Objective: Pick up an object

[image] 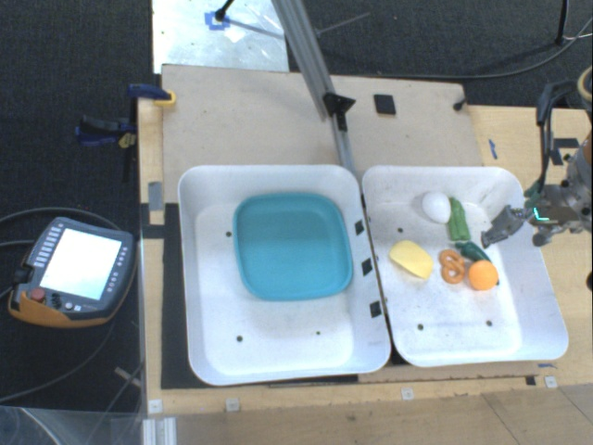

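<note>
The right bin (519,336) holds a cluster of small items: a white egg (435,206), a green cucumber-like piece (458,219), a yellow lump (412,259), an orange pretzel (452,267), an orange ball (483,275) and a dark green piece (473,250) between them. My gripper (521,231) hangs over the bin's right side, just right of the cluster and above the orange ball. Its two fingers stand open, and I see nothing between them.
The left bin (208,341) carries a square teal plate (292,246). A grey pole (306,44) slants down to the rim between the bins. A teach pendant (69,269) lies on the floor at left. Clamps (148,93) sit at the bench's far-left corner.
</note>
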Tool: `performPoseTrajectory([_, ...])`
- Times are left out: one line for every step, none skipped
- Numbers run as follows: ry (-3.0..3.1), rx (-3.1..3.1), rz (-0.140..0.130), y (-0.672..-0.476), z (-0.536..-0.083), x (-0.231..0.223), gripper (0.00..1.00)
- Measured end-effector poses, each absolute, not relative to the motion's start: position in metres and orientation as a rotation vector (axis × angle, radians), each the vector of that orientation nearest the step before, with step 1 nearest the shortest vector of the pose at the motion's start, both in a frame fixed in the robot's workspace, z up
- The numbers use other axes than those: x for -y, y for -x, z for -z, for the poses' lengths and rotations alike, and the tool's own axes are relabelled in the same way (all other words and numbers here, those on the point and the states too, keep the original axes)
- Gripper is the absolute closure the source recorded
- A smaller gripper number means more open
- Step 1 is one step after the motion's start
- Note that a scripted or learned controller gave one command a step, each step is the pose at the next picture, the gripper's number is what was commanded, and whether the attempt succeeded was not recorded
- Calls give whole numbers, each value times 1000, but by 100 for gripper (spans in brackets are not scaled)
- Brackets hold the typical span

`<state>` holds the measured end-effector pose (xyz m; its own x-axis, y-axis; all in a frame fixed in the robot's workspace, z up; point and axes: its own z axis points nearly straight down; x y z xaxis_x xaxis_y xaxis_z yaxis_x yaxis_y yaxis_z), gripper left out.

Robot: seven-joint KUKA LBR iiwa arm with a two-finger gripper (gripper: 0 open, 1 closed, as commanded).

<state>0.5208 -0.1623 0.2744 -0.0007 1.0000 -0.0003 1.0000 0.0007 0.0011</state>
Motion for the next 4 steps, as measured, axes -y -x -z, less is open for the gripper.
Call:
performPoseTrajectory([-2220, -2222, -1, -521, -274, 162, 0])
performPoseTrajectory([-2224, -2223, 3, -518, -229, 170, 0])
performPoseTrajectory([-2224, -2223, 3, -508, -180, 169, 0])
performPoseTrajectory([-2224, -2222, 3, -509, -135, 177, 0])
